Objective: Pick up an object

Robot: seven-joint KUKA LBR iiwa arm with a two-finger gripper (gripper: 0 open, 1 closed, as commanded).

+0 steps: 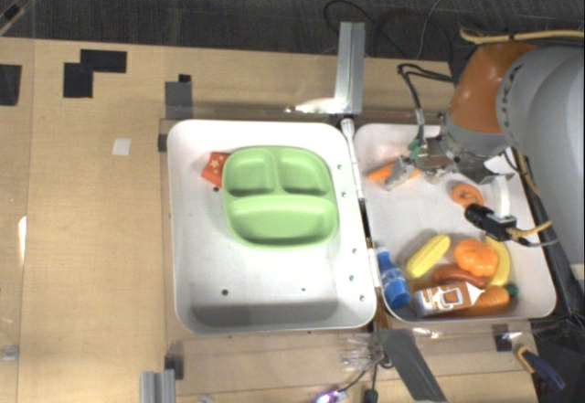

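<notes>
Nearest the camera, along the front wall of the right bin (pixel 411 214), lie three things in a row: a blue bottle (pixel 391 282) in the front left corner, a sauce bottle (pixel 446 299) on its side with a brown and white label, and a carrot (pixel 494 299) touching the sauce bottle's right end.

Starting from the left, the bench (pixel 82 237) is pale wood. The left bin (pixel 196 301) holds a green plate (pixel 279 196) with three compartments, lying flat in the bin's far half. A red piece (pixel 214 169) pokes out at the plate's far left corner, touching it or partly under it.

In the right bin, an orange piece (pixel 388 174) lies near the far left. The gripper (pixel 428 154) is low over the far part of this bin, just to the right of that piece and close to it. Whether the gripper is open, closed or touching the piece cannot be made out.

Towards the front, a corn cob (pixel 428 255) lies tilted just behind the sauce bottle. Right of the gripper an orange disc (pixel 464 194) lies apart from the rest. An orange pepper (pixel 473 257) sits beside the cob, and a banana (pixel 500 264) is pressed against the pepper's right side. The arm (pixel 539 109) reaches in over the bin's far right corner.
</notes>
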